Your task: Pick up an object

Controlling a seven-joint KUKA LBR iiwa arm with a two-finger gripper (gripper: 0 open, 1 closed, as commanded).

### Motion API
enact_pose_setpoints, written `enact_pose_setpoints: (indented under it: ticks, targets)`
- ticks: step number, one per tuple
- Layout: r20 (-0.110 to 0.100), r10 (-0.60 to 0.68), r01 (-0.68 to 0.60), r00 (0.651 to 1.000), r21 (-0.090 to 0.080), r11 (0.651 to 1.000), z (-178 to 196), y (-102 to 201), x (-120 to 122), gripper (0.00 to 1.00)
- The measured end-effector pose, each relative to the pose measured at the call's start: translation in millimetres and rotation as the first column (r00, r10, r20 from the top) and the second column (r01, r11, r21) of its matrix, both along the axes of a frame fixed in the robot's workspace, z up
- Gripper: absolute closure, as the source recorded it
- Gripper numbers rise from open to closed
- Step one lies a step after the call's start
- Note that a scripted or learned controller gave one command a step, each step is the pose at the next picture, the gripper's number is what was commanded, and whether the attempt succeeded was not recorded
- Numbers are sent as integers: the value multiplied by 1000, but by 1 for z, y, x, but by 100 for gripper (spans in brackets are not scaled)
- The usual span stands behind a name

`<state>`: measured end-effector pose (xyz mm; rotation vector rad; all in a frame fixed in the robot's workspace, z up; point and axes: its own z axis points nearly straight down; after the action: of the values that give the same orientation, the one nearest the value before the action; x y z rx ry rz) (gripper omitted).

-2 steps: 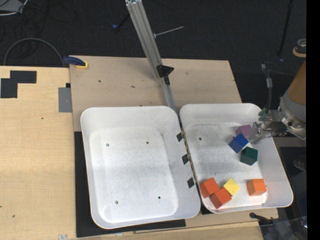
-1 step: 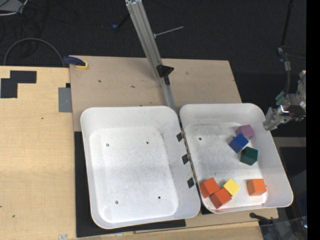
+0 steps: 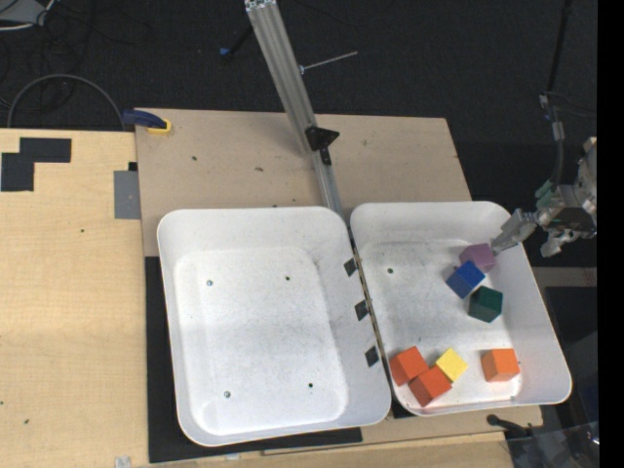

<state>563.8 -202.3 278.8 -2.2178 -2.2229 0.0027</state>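
The gripper, fingers spread apart and holding nothing, is hovering at the right bin's far right rim; the purple block is lying just left of it.

arm cut off at right edge, mostly out of frame. gripper small, blurred. purple block partly hidden behind fingertip.

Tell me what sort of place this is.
Probably a robotics lab bench set up for grasping trials: two white bins side by side on a wooden board, small coloured blocks in the right bin, a gripper at its edge and loose cables behind.
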Motion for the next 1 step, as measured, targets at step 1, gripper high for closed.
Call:
enact_pose_setpoints:
  ticks: [1]
  targets:
    - [-9, 4, -4, 1000, 6, 1000, -85, 80, 1, 0]
